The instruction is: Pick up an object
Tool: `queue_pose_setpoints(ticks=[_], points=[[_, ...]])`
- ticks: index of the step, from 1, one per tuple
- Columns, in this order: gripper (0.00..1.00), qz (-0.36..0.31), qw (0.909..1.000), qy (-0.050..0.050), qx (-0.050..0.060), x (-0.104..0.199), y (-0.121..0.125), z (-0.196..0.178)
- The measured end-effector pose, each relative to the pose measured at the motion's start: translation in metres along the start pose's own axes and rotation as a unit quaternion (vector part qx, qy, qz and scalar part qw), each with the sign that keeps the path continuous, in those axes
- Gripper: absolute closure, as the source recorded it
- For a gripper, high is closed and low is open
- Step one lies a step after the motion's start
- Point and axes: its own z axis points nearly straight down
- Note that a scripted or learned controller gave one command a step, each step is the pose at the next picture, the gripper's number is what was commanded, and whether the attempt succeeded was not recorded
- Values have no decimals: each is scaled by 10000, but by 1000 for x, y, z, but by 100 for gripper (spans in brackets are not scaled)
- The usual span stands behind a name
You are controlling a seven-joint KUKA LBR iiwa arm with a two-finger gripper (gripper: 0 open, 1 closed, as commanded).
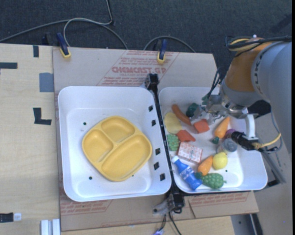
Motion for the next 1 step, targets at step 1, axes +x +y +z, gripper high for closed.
queue_pose_setpoints(ticks=[1], points=[[100,-3,10000,1,-23,74,38,-73]])
